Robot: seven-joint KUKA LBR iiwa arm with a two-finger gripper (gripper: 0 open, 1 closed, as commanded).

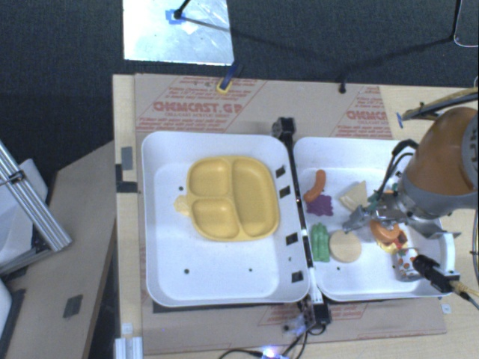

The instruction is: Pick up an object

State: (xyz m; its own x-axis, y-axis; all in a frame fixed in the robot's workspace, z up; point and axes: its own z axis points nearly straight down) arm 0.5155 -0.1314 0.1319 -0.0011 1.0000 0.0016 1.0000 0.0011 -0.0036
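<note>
Toward the right side of the right bin (367, 279) lies an orange piece (387, 234), flat on the bin floor. The arm (438, 170) reaches in from the right, and its end hangs directly over the piece and covers its upper edge. From this angle I cannot tell whether that end is open or closed, or whether it has hold of anything.

Just below and to the right of the orange piece, near the bin's lower right corner, sits a small speckled white-and-red item (405, 264). To the left of the orange piece rests a round tan disc (346, 247), and a green piece (320, 242) lies lengthwise just beside the disc, close to the bin's left wall. Above the green piece is a purple piece (319, 205), and above that a small orange sausage (319, 183), tilted. A pale wedge (353, 196) lies to the right of the purple piece, near the arm's end.

Black clips (285, 193) run along the seam between the two bins. The left bin (172, 275) holds a yellow divided plate (228, 199), set near its middle. Both bins stand on a printed cardboard sheet (198, 105) on the surface (125, 126).
</note>
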